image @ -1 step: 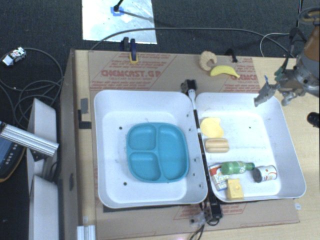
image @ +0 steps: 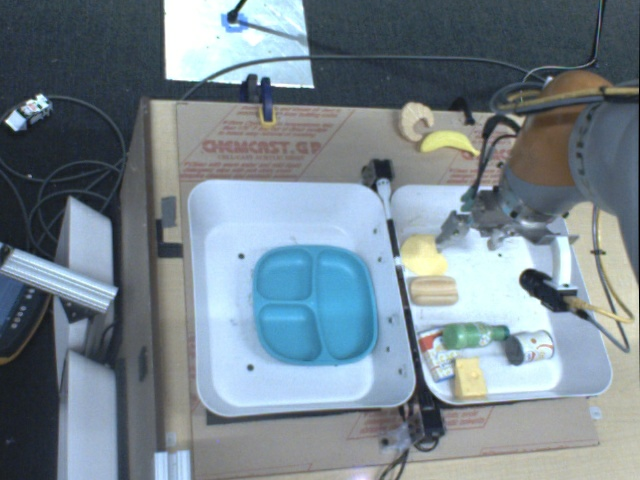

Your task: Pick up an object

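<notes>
**benchwatcher:** Looking down from the overhead camera: the arm comes in from the right and its gripper (image: 472, 223) hangs over the back part of the right-hand bin (image: 590, 368). Which thing is it lined up for?

**tote_picker:** My guess is the pale yellow lump (image: 424, 255). It sits just below and to the left of the gripper in the picture, close to the divider between the two bins. Nearest item by a good margin.

**benchwatcher:** Long axis?

**tote_picker:** Not much of one; it's a roundish blob, a bit wider than tall. The tan bread-roll thing (image: 433, 290) right under it, touching or nearly so, lies across the picture left to right. That one would need the fingers set across its short side.

**benchwatcher:** Fingers spread or closed?

**tote_picker:** Honestly can't tell, it's a dark tangle of metal from this angle. Nothing visible between them.

**benchwatcher:** So the move is a short shift left and toward the front?

**tote_picker:** That's how I'd judge it. The green bottle (image: 474, 335) and the small can (image: 530, 347) sit further toward the front edge.
</notes>
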You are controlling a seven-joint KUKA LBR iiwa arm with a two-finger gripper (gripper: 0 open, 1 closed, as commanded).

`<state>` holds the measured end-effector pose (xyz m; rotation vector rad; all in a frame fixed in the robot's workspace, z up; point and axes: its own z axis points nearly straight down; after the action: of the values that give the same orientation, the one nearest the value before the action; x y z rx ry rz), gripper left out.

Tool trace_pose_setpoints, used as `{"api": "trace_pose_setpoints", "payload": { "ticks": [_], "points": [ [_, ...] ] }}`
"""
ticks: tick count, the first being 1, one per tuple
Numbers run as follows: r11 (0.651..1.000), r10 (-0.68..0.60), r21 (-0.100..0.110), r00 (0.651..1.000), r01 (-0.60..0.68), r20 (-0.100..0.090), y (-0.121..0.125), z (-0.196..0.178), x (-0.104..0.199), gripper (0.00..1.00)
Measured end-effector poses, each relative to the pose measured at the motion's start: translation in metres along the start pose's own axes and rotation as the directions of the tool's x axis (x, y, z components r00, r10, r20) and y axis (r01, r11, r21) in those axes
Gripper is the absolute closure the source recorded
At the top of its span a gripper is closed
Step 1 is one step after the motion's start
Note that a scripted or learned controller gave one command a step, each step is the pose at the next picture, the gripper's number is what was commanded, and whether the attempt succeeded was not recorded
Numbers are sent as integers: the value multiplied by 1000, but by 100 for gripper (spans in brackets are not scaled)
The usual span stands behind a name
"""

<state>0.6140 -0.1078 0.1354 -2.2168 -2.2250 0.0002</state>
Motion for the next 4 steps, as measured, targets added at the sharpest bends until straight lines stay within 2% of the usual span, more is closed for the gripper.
{"api": "trace_pose_setpoints", "payload": {
  "ticks": [1,2,3,4],
  "points": [
    [1000,2,-1,1000,-2,0,-44,51,20,0],
    [1000,3,-1,1000,-3,0,-82,51,23,0],
    [1000,1,-4,1000,-1,2,-12,50,-4,0],
    [1000,2,-1,1000,-2,0,-37,51,5,0]
  ]
}}
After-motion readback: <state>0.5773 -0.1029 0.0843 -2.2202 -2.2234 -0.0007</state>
